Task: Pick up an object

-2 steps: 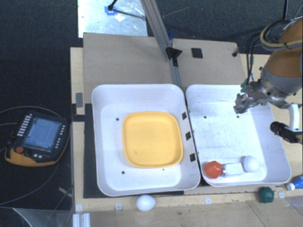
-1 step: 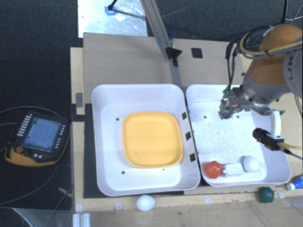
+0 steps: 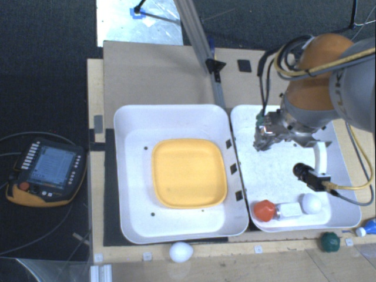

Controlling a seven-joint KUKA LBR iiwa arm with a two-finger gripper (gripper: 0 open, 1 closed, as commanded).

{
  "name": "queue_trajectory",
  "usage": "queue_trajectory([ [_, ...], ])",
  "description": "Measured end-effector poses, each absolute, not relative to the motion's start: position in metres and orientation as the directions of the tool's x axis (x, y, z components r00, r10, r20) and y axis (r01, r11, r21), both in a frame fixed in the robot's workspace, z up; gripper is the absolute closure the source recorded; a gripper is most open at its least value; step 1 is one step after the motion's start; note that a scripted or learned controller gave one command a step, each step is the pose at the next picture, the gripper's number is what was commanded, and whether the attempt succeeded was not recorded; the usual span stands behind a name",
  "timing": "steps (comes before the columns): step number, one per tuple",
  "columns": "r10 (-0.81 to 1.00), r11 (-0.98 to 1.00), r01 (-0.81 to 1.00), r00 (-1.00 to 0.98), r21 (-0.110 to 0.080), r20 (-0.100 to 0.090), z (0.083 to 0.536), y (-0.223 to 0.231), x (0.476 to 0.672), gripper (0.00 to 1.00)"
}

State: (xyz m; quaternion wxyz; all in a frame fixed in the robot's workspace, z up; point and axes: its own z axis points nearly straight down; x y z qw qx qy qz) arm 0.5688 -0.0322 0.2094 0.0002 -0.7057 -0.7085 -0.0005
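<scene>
My gripper (image 3: 265, 135) hangs above the right bin (image 3: 247, 175); whether it is open, I cannot tell. The red ball (image 3: 264, 210) lies near the front wall; I should descend centred over it.

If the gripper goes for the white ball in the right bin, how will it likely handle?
The white ball looks round and smooth, so it would probably roll if nudged. It sits near the right bin's front wall beside a white block, which may stop it. The gripper hangs well behind it.
</scene>
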Motion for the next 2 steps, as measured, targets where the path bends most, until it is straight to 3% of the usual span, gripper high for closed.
queue_trajectory([
  [2,1.000,0.004,1.000,-0.004,0.001,0.001,0.231,0.060,0.552,1.00],
])
